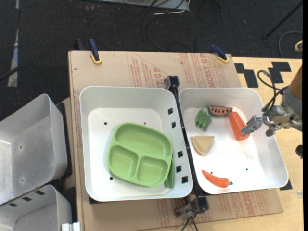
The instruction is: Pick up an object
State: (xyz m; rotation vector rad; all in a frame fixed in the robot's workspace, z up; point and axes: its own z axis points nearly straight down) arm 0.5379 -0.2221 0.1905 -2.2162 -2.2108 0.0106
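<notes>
Two white bins sit before me: the left bin [91, 129] carries a green divided tray [140, 154]; the right bin [269, 148] carries a green toy [203, 119], watermelon slice [219, 111], tan wedge [202, 144], chili pepper [216, 178] and orange block [236, 125]. My gripper [255, 125] hovers just beside that block; whether it is apart or together I cannot tell.

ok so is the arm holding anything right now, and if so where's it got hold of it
It cannot be told. The gripper sits against the lower right side of the orange block in the right bin, but the view doesn't settle a hold.
</notes>
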